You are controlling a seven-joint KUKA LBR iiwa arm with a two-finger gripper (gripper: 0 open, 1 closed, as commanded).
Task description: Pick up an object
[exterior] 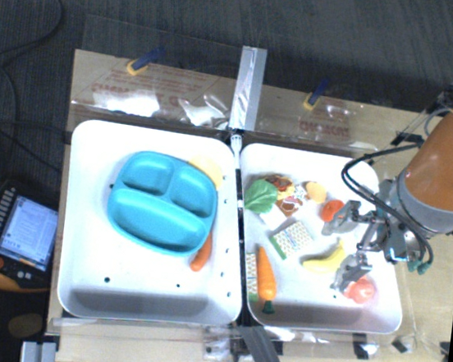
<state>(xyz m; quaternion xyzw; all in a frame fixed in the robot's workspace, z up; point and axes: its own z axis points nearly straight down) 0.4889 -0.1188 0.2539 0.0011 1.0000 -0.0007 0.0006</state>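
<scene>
Tomato, red and round, sits in the right bin's near right corner, directly under the lower finger of the gripper. The jaws look spread wide, one finger by a small red piece and one at the tomato, a banana just left, nothing gripped.

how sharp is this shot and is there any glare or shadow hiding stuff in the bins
In the camera view the picture is soft overall, so the small toys in the right shallow white bin are hard to make out; light glares off the clear plastic sheet behind the bins; a grey shadow lies along the near wall of the left shallow white bin; the blue divided plastic plate reads clearly.
</scene>
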